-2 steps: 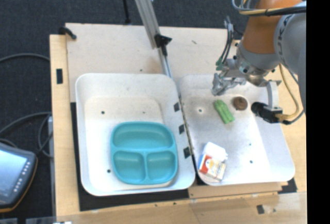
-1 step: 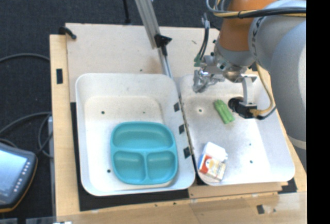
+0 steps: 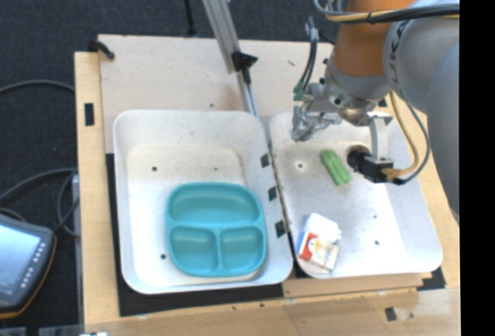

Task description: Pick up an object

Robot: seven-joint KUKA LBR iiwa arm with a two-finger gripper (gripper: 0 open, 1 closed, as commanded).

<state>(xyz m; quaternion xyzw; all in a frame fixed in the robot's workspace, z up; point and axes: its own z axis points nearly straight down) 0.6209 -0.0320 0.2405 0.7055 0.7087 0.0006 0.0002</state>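
Observation:
My gripper (image 3: 304, 128) hangs over the back left part of the right bin (image 3: 402, 238), under the orange wrist band. Nothing shows between its fingers. A small green block (image 3: 336, 168) lies on the bin floor a little to the right of and in front of the gripper, apart from it. A white packet with red and yellow print (image 3: 319, 244) rests near the front left corner of the same bin.
The left bin (image 3: 139, 141) holds a teal divided tray (image 3: 217, 229) toward its front. A slanted metal rail (image 3: 220, 17) runs down from the top to the wall between the bins. Black cables (image 3: 375, 166) hang beside the green block.

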